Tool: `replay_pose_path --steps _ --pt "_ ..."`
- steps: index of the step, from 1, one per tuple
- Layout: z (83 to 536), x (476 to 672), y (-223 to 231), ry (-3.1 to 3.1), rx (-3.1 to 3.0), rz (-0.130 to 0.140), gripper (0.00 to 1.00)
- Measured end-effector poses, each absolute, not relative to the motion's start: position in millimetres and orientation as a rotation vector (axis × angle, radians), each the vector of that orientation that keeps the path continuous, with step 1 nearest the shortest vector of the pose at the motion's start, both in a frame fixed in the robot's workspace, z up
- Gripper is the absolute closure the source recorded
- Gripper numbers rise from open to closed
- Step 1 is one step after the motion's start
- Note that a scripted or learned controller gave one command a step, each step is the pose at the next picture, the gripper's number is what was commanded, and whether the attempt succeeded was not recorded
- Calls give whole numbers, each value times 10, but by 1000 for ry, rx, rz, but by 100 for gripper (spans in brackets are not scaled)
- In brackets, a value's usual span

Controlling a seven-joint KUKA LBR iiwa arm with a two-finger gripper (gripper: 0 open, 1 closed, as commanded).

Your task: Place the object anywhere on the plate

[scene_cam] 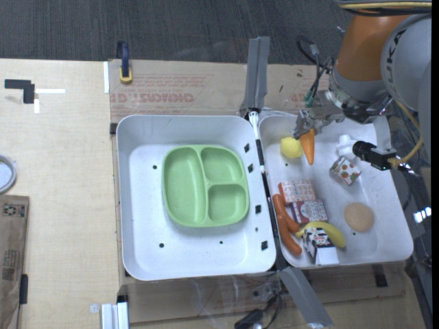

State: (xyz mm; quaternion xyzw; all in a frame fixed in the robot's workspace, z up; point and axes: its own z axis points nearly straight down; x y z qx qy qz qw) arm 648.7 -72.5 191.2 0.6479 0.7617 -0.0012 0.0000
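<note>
Camera view showed the grey arm bent in from three o'clock, its two-finger gripper (306,130) clamped on the orange tapered carrot (308,147).

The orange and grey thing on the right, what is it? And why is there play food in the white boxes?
That is a robot arm, seen by one camera looking down from above. Its gripper hangs over the right bin, with a toy carrot hanging straight down from its fingers, so it seems to hold it. Beside the carrot lies a lemon. Also in that bin: a banana, a sausage, a round cookie, and small cartons. The left bin holds a green plate with three sections. The robot should put the carrot on it.
</note>
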Motion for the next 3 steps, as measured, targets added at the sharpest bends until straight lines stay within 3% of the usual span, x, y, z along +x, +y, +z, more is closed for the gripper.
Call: replay_pose_path --steps 1,2,3 --pt "1911 6204 -620 2302 2141 -3 100" --pt "1906 6072 -8 2386 2047 -5 100" --pt "1909 5677 656 2533 1862 -5 100"
